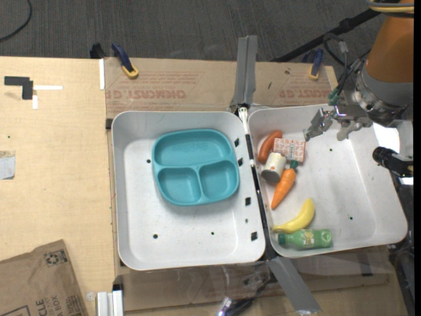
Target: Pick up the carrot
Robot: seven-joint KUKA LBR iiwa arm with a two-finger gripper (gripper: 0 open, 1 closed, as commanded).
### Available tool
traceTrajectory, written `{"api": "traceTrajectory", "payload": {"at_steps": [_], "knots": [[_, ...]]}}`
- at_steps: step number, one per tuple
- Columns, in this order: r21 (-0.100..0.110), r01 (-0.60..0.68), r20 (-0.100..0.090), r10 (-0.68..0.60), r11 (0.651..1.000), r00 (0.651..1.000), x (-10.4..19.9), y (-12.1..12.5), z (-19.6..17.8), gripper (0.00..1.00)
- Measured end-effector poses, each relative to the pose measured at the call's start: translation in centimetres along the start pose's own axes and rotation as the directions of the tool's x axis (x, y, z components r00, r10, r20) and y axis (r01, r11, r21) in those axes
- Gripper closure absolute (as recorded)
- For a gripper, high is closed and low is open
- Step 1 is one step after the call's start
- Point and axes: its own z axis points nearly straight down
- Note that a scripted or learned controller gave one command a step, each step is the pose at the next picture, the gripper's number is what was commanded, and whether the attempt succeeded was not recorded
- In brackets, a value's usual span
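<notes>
Fingers: the gripper (330,125) hangs over the far side of the right bin (368,196) with its two fingers spread apart and nothing between them.
Carrot: the carrot (283,186) lies in the right bin, near the bin's left wall, its green top pointing up toward the small can (273,166) and its tip pointing down toward the banana (296,218).
Neighbours: the can touches the carrot's top end. A pink snack packet (290,149) and a red-orange sausage-shaped toy (268,147) sit just past the can. The green bottle (305,239) lies by the near wall, under the banana.
What could go wrong: the fingers might bump the can or grab it too, because it is pressed against the carrot. The carrot is thin and slanted, so it might slip or roll away.
Open room: the right side of the carrot faces bare white floor, so that looks like the easy way in. The left wall is close on the other side.
Other bin: the left bin (131,229) holds a teal divided plate (195,166), well apart from the carrot.
</notes>
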Motion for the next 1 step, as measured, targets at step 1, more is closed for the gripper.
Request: {"api": "traceTrajectory", "payload": {"at_steps": [1], "knots": [[-0.012,-0.194,-0.002,0.194,0.981,0.981,1.62,2.2,11.95,0.0]]}}
